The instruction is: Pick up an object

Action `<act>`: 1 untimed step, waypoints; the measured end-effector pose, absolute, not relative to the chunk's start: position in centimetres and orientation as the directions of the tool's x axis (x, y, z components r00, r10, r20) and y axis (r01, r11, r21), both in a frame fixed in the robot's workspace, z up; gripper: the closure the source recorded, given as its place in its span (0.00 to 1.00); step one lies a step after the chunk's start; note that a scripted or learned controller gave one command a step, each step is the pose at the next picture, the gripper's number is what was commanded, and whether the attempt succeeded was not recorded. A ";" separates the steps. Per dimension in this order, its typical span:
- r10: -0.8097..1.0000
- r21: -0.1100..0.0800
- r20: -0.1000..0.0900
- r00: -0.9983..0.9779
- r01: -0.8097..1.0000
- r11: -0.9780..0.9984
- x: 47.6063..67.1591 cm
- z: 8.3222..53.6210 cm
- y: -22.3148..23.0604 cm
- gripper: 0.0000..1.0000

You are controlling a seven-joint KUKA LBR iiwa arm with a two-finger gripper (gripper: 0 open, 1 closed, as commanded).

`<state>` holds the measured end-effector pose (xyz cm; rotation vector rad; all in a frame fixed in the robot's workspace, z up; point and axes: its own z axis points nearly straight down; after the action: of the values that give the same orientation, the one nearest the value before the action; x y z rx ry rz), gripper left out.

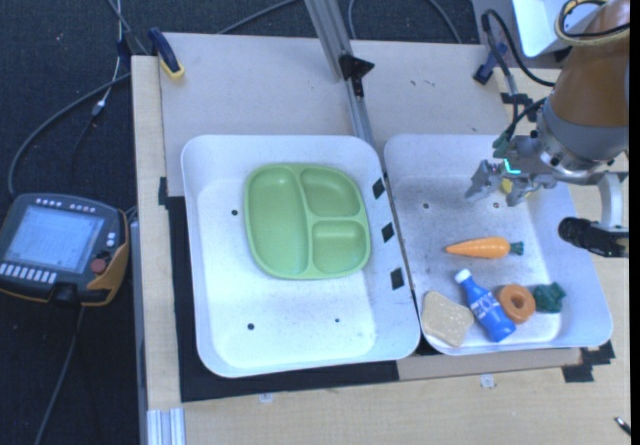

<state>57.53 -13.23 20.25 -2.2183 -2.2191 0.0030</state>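
Gripper: two-finger gripper (497, 180) above the upper part of the right shallow white bin (420, 158), fingers apart, nothing between them.
Nearest target: orange plastic toy carrot with green stub (482, 248), lying flat mid-bin, just below the gripper, apart from the rest.
Handling: probably light, stiff, smooth, apt to roll; best pinched across its thick middle.
Other options: blue toy bottle with white cap (483, 305), tan bread-slice toy (446, 318), orange ring doughnut (517, 302), crowded along the near wall.
Left bin: green divided plastic plate (307, 220).

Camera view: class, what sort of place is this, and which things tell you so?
Probably a robotics lab: a robot arm reaches over two white bins holding toy food such as a carrot, and a control pendant lies beside the bench.
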 end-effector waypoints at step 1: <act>1.000 0.000 0.001 -0.001 1.000 0.001 57.6 20.4 -13.2 0.00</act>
<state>57.64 -13.23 20.42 -2.2199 -2.2221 -0.0010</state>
